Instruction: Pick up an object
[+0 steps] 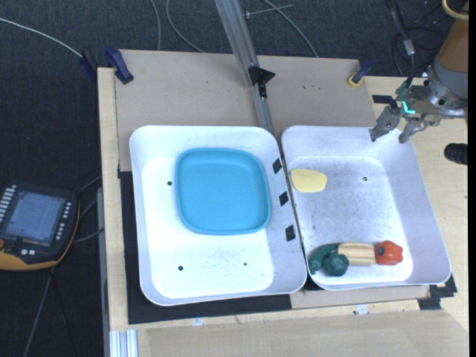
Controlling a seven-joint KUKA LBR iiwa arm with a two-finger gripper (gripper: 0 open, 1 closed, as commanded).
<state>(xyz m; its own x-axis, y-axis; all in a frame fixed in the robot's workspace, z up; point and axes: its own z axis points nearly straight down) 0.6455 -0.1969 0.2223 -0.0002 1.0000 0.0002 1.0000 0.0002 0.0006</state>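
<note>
Gripper [393, 132], fingers spread w/ nothing between, hangs over right bin [416, 199] far corner; yellow piece [308, 181] lies well apart, near bin's left wall.

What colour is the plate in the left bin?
Light blue; the plate shows clearly in the camera view.

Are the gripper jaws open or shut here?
Open: the gripper shows two separate tips with a gap, nothing between them, above the right bin's top corner.
</note>
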